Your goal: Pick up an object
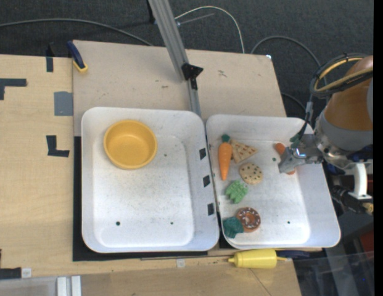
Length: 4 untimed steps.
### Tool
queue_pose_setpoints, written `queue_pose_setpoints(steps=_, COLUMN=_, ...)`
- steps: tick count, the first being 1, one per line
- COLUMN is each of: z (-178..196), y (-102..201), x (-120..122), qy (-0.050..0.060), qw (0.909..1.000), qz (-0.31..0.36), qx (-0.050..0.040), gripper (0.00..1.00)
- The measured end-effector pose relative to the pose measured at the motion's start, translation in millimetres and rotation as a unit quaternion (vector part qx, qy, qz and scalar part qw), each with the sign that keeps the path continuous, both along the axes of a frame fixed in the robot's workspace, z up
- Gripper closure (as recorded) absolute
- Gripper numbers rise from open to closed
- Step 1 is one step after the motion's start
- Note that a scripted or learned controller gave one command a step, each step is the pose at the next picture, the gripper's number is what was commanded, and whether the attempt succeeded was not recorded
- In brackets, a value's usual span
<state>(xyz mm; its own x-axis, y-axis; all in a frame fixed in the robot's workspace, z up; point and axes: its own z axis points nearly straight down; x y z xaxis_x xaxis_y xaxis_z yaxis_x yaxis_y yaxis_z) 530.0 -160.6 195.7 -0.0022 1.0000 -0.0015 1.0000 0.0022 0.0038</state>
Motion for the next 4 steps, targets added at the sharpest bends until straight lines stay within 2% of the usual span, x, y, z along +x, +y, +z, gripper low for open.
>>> queue_pose_setpoints(steps=1, z=62, y=1, x=7, qy=-0.001, qw=1.0000, qz=0.000, qx=-0.0003, gripper=1.00)
queue_pose_setpoints(steps=2, z=57, y=47, x=9, qy=0.003, qw=1.0000, qz=0.001, qx=0.0012, gripper=1.00)
queue_pose_setpoints(steps=3, z=61, y=105, x=20, qy=0.003, qw=1.0000, qz=0.003, qx=0.0016, gripper=1.00)
queue_pose_setpoints(steps=4, z=60, y=149, x=35, qy=0.002, qw=1.0000, qz=0.002, qx=0.0010, gripper=1.00)
